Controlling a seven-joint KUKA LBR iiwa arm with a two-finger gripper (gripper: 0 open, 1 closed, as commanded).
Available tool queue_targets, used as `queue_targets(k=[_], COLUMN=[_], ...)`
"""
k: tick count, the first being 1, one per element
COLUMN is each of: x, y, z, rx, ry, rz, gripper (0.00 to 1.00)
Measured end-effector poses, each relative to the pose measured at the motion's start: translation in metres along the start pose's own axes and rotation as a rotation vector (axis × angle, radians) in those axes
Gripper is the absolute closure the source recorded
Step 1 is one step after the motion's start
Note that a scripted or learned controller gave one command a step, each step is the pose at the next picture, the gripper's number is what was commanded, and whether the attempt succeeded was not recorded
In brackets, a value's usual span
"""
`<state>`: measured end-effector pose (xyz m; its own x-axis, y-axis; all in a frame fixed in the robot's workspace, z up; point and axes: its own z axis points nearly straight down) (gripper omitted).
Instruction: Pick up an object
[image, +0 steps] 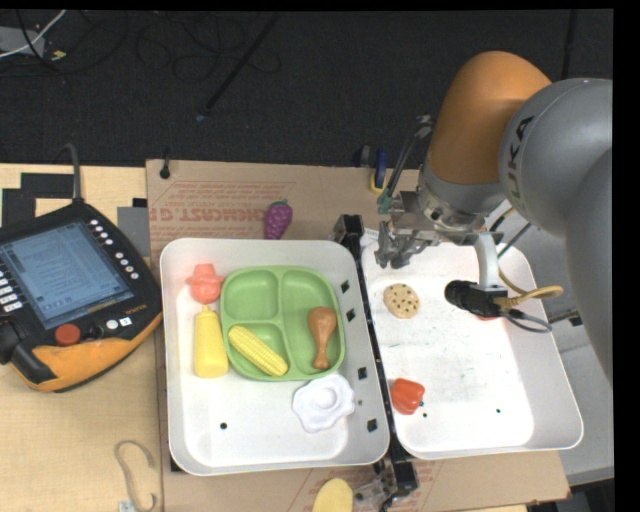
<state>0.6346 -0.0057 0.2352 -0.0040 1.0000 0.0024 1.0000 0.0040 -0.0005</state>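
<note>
Your nearest candidate is the cookie (401, 300), a round tan biscuit with dark chips lying flat on the floor of the right bin (470, 390), in its upper-left part and clear of the walls. The gripper (395, 248) hangs just above and behind it in the picture, near the bin's back-left corner; its fingers stand a little apart with nothing between them. To take the cookie well, bring the gripper over its middle and descend straight. The thing is thin and flat, so the fingertips probably need to reach almost to the bin floor and close across its width, or it may slide away. The red toy (406, 396) near the same bin's front-left is taller and may give you an easier grip if the cookie slips. The left bin (250, 440) holds a green plate (226, 300) with a corn cob (257, 350) and a drumstick (322, 335), plus a yellow bottle (209, 343), a pink toy (204, 284) and a white fried egg (323, 402). As for writing, the cardboard sheet (220, 195) under the bins carries red print, upside down and too blurred to read with confidence. The grey arm (560, 150) shows part of the KUKA name.
</note>
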Motion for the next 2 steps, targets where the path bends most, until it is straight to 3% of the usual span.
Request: queue_targets(k=[1,2], x=[0.022,0.013], y=[-0.014,0.003], z=[0.013,0.010], rx=[0.005,0.000], ry=[-0.001,-0.002], rz=[0.004,0.003], gripper=[1.00,1.00])
